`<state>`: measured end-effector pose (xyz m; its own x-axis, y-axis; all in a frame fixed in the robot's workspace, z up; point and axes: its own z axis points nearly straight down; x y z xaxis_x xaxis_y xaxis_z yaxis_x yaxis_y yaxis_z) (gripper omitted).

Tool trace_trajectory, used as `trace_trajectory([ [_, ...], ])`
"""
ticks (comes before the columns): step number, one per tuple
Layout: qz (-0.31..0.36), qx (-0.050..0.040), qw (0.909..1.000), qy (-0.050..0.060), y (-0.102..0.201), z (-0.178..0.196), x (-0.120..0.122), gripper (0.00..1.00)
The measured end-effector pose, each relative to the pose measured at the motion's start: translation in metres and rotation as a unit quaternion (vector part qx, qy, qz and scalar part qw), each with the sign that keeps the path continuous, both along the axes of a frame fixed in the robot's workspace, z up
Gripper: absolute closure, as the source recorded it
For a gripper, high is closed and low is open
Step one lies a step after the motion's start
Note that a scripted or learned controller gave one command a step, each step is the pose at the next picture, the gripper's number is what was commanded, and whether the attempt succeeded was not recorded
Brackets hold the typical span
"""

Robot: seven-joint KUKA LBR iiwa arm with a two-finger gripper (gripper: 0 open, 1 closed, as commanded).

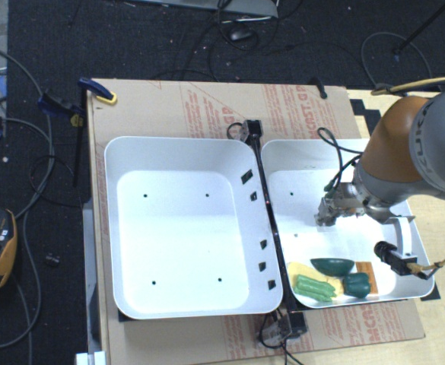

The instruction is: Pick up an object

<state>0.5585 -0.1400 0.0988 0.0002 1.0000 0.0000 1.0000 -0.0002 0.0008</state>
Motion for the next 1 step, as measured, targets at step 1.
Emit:
trace_trajectory([
  [1,0.000,-0.0004,1.0000,-0.002,0.0012,0.0623,0.0043,1.00],
])
